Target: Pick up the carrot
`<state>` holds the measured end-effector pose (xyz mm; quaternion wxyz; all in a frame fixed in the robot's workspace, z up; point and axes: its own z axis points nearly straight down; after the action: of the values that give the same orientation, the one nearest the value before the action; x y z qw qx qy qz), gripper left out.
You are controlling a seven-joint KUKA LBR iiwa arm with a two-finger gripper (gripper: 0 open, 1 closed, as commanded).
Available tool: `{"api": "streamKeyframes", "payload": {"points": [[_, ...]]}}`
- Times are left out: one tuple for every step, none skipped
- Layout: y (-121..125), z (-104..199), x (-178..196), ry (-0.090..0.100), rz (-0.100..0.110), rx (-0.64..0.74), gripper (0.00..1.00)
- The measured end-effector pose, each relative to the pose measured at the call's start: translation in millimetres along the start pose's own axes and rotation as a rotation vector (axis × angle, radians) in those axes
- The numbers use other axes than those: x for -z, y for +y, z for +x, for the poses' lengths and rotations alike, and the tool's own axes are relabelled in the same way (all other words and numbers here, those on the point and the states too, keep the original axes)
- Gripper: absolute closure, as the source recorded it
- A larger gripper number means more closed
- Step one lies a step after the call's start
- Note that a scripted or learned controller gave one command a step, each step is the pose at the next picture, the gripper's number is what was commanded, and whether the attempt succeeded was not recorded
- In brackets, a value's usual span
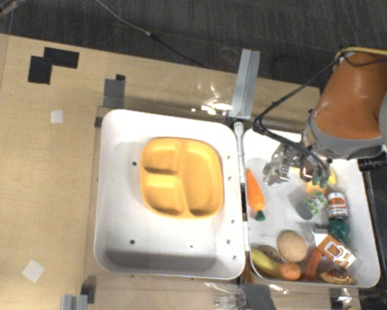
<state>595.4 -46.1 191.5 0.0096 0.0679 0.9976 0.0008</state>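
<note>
Carrot [254,192] beside gripper [279,169]

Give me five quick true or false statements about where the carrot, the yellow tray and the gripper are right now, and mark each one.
1. The orange carrot with a green top lies in the right white bin. True.
2. The yellow divided plastic tray sits in the right bin. False: it sits in the left white bin.
3. The two-finger gripper holds the carrot. False: the carrot lies on the bin floor, apart from it.
4. The carrot lies near the wall between the bins. True.
5. The yellow banana lies on the tray. False: it lies in the right bin.
</note>
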Motion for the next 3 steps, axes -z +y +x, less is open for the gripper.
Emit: {"api": "streamKeyframes", "payload": {"points": [[-2.2, 37.9, -4.6, 0.011, -0.001, 0.401, 1.00], [-34.9, 9.0, -4.3, 0.008, 0.000, 0.320, 1.00], [-68.5, 63.7, -98.7, 0.000, 0.001, 0.395, 1.00]]}}
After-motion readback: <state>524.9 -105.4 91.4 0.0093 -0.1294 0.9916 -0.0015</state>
